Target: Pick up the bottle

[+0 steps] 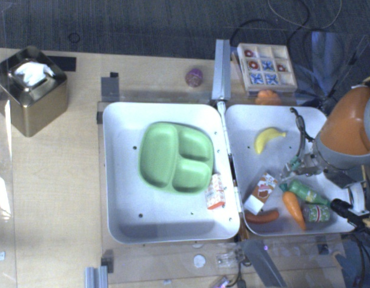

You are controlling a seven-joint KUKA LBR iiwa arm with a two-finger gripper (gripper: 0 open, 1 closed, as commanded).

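A green bottle [306,192] lies on its side in the right bin [244,131], near that bin's front right corner. An orange carrot [293,209] lies just in front of it, and a small green container with a dark label [317,213] sits to the carrot's right. My gripper [297,167] hangs low over the right bin, just behind and slightly left of the bottle. Nothing is visibly held in it. The grey arm with its orange band [346,125] covers the bin's right side.
The right bin also holds a yellow banana [268,138], a brown-and-white carton [262,192] and a red sausage [263,216]. In the left bin [122,161] are a green divided tray [176,156] and a small carton [216,192]. A game board [267,66] lies behind the bins.
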